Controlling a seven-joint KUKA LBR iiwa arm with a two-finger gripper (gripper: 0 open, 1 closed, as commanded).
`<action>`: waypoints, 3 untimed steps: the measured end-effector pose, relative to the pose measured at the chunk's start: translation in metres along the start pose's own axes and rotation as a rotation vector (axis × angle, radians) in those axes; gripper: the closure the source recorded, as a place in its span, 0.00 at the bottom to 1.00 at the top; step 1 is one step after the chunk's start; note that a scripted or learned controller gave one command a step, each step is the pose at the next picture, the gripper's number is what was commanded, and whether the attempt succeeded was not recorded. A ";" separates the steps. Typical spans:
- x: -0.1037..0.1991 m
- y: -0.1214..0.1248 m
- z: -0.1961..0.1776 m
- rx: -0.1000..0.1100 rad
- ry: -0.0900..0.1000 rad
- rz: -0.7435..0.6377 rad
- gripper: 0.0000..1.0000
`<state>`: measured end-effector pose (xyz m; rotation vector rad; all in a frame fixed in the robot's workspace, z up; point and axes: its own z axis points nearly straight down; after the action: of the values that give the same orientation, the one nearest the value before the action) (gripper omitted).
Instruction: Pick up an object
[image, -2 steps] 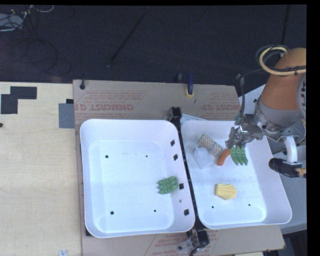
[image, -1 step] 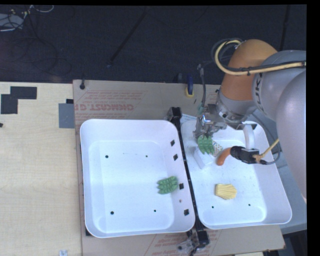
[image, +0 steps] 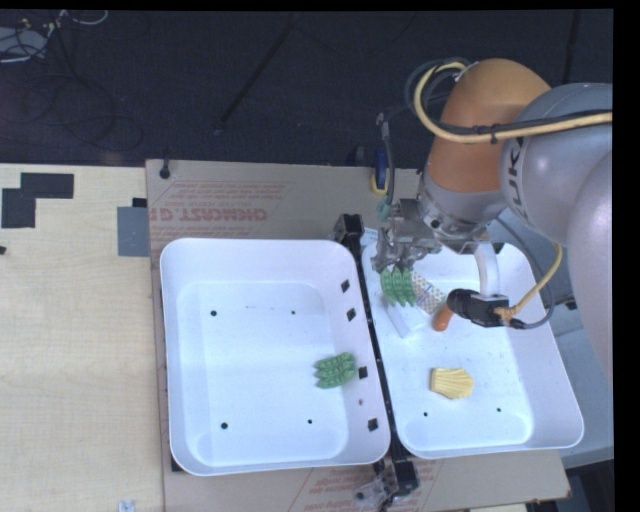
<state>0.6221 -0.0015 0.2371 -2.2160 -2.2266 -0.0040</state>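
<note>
Bins: two, white, side by side on the tabletop (image: 80, 330); left bin (image: 190, 400), right bin (image: 550, 420).
Yellow piece: one (image: 451, 382), in the right bin toward its near edge, apart from everything else.
Green toys: two. One (image: 335, 369) lies in the left bin close to its right wall, toward the near right corner. The other (image: 399, 286) is in the right bin near its far left corner, just under the pincer.
Orange piece: one (image: 441, 319), small, in the right bin just right of that green toy.
Pincer: (image: 397, 262) hangs over the right bin's far left corner, touching or nearly touching the green toy; whether it is wide, narrow or gripping, I cannot tell.
</note>
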 end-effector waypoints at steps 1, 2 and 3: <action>-0.038 -0.020 0.010 0.007 -0.003 0.008 1.00; -0.130 -0.034 0.099 0.014 -0.004 0.013 1.00; -0.054 -0.048 0.047 0.002 0.001 -0.001 1.00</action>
<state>0.5747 -0.0558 0.1899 -2.2131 -2.2261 -0.0028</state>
